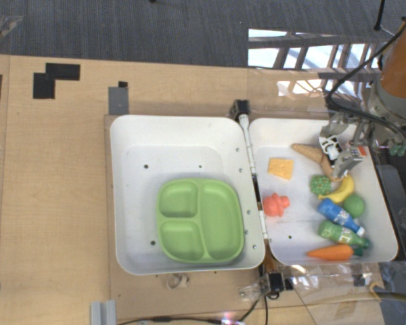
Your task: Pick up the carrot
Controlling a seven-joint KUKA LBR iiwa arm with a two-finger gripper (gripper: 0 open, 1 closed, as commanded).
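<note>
Your hand (344, 156) sits over the far-right part of the right bin (284, 242), right above the banana (340, 187) and broccoli (319, 184), next to the tan cone-shaped piece (310, 152). Can't tell whether it's apart or together from this angle; nothing visibly between the tips.

Carrot (330, 252) is at the near edge of the same bin, lying flat, long axis roughly left-right, tip pointing left. It's touching or just beside the green bottle (341, 234), with the blue bottle (337, 213) just behind that. Well apart from the hand.

My read: you're in the approach step, nothing grasped yet, and the hand is parked over the wrong cluster.

Next move, as I see it:
- Travel toward the near edge of the bin until you're over the carrot's thick middle.
- Rotate so the closing direction runs across the carrot, not along it.
- Descend with clearance from the green bottle on the far side and the bin wall on the near side. That's a tight gap; expect a nudge risk.

Cheese slice (281, 168) and red toy (276, 204) are out of the way. Left bin (135, 181) with the green tray (199, 220) is irrelevant here.
</note>
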